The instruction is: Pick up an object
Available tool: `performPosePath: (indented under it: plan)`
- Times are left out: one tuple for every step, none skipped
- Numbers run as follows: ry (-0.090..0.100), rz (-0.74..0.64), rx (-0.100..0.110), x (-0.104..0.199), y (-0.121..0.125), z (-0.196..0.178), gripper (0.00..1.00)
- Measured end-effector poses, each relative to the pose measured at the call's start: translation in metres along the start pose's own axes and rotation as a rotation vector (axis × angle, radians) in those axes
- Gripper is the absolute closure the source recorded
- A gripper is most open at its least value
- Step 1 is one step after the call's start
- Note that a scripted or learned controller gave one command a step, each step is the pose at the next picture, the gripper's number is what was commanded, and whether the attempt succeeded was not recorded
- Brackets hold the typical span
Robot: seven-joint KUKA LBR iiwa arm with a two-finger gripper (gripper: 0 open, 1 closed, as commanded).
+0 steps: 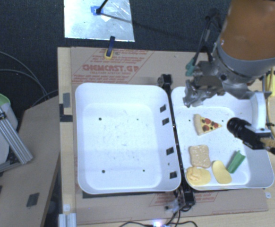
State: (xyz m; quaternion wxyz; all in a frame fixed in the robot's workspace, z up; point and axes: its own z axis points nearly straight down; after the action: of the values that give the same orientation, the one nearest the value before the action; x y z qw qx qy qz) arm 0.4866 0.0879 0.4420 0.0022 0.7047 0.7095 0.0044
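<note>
The pizza slice (206, 124), a flat triangle with red dots, lies in the right bin (260, 181), just below the gripper (194, 98). The approach step is judged to be in hand; a descent onto the slice is called for next. Whether the claw is spread cannot be told. A cracker (199, 156), two yellow pieces and a green stick (236, 161) lie nearer the front, all smooth plastic.

Dark carpeted floor (19, 18) up and left of the pincer (194, 98), shiny metal sheet (98, 12) lying on it, printed cardboard-covered tabletop (123, 63) to the pincer's left, aluminium frame bar (7, 129) far left, black cables (14, 74) curling across the floor
</note>
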Motion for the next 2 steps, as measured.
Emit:
performPosePath:
  plan:
    - [0.000, -0.004, 0.006, 0.070, 0.000, -0.001, 1.00]
    - [-0.003, 0.010, 0.003, 0.009, 0.001, -0.032, 1.00]
